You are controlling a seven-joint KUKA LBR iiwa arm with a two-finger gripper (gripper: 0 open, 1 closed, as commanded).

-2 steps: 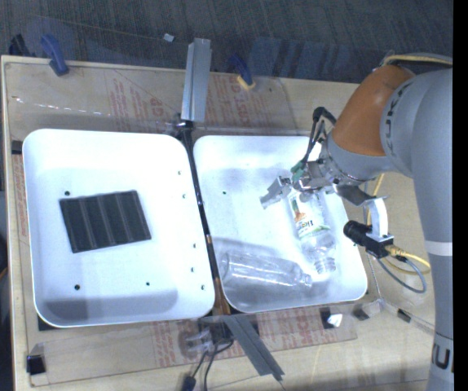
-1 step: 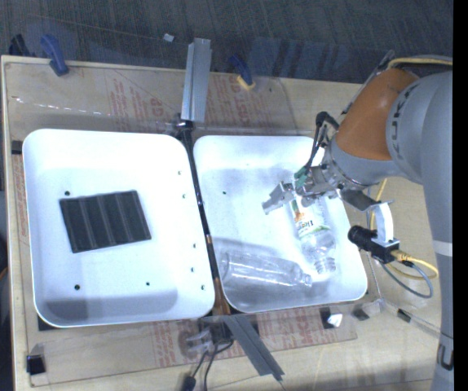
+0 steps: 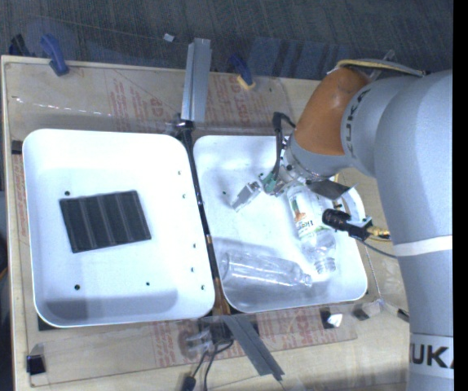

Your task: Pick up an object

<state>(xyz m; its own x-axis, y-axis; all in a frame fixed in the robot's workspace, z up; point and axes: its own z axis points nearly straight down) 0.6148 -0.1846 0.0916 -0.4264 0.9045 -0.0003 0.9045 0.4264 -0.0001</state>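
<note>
Jaws unreadable from above: cannot tell whether spread or pressed together. Gripper [image 3: 249,194] low over the floor of the right bin [image 3: 218,157], towards its upper left part, nothing visibly caught in it. Just to its right, a small labelled bottle [image 3: 304,221] lying on the bin floor under the wrist. Nearer the front wall, a clear plastic bottle [image 3: 262,270] on its side. Across the divide, in the left bin [image 3: 38,149], a dark ribbed pad [image 3: 105,220] lying flat.
</note>
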